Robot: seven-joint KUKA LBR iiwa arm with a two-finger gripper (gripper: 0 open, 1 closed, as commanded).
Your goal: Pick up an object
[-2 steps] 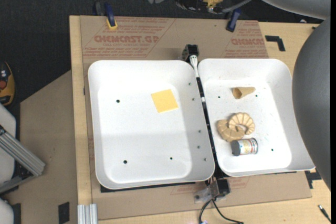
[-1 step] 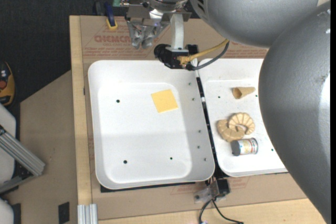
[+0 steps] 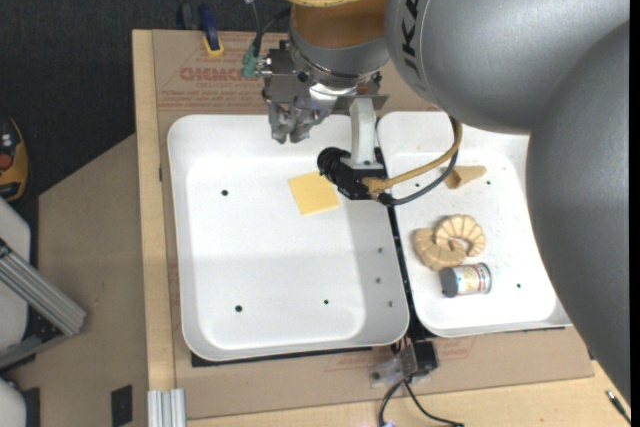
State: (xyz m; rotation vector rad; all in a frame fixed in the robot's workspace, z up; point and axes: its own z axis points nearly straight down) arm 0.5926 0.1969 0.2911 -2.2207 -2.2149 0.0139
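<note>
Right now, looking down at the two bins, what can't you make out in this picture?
- Gripper, camera view: small and shadowed under the wrist, so whether it holds anything is unclear.
- Right bin: its far right part is covered by the grey arm.
- Small jar in the right bin: label too small to read.
- Tan piece near the arm: partly hidden, shape unclear.
- Yellow square in the left bin: material not discernible.

Two white bins (image 3: 200,245) on a brown cardboard tabletop (image 3: 150,115) printed with red lettering; a pale yellow square (image 3: 315,194), a tan ridged shell shape (image 3: 451,241), a small jar (image 3: 467,280) with blue label
</note>
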